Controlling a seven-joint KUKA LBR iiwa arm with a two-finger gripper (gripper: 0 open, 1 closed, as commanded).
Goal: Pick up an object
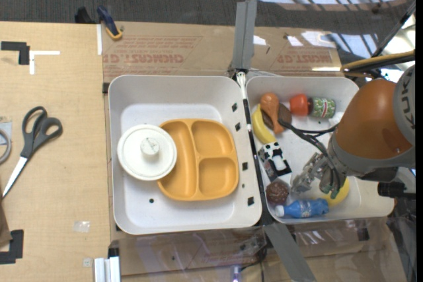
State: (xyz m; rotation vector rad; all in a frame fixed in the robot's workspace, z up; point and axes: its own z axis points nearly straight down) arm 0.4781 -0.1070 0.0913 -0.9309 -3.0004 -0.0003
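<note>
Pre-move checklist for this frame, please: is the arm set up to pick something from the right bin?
1. End effector low over the right bin: ok.
2. Object between its fingers: cannot tell; cables and the wrist hide them.
3. Targets nearby: ok; blue bottle, brown ball and a yellow item lie close.
4. Clutter: not ok; these items crowd together at the near wall.
5. Left bin untouched, yellow divided plate and white lid resting inside: ok.

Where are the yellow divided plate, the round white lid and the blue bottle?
yellow divided plate [198, 158]: camera view, on the ridge between its compartments.
round white lid [147, 152]: camera view, beside its centre knob.
blue bottle [305, 209]: camera view, on the middle of its body.
</note>
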